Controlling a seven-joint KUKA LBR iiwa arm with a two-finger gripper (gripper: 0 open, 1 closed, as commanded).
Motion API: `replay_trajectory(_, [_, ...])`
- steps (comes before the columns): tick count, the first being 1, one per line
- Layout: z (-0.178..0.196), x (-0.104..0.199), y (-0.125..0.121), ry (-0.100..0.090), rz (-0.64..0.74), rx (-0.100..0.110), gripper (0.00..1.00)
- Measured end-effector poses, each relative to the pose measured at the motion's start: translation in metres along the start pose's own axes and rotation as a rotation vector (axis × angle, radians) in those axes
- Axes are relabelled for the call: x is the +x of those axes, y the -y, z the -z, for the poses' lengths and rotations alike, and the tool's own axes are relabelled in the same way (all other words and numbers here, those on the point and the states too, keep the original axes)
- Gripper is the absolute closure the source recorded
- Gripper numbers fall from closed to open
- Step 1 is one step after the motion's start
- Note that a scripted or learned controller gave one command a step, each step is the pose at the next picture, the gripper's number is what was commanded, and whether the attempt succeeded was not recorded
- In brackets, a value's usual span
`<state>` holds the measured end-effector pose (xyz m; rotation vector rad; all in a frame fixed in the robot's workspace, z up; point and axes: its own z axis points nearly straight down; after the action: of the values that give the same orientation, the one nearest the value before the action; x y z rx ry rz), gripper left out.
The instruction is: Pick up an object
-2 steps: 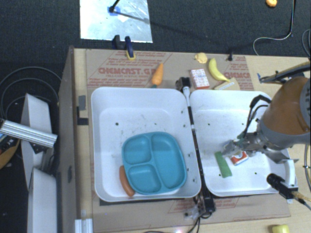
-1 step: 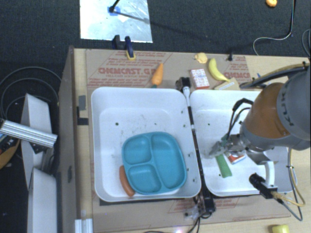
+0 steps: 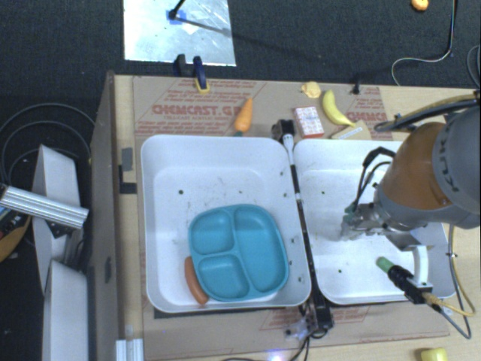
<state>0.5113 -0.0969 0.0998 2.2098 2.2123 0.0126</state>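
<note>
We've got the gripper (image 3: 353, 224) down low in the right bin (image 3: 331, 288), near its middle, probably going for something on the floor there. We can't tell its state since the arm (image 3: 421, 183) covers it. Candidate objects (blue tray (image 3: 237, 253), orange sausage (image 3: 195, 280)) sit in the left bin's (image 3: 161, 201) front corner.

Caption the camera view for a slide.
Arm reaches into right bin; blue tray and sausage lie in left bin.
</note>
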Motion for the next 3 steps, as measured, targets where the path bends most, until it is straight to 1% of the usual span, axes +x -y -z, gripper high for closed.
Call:
replay_trajectory(1, [0.078, -0.015, -0.083, -0.001, 0.006, 0.003, 1.0])
replay_trajectory(2, [0.08, -0.079, -0.1, -0.002, -0.002, 0.011, 1.0])
replay_trajectory(3, [0.104, -0.103, -0.162, -0.001, 0.005, 0.005, 1.0])
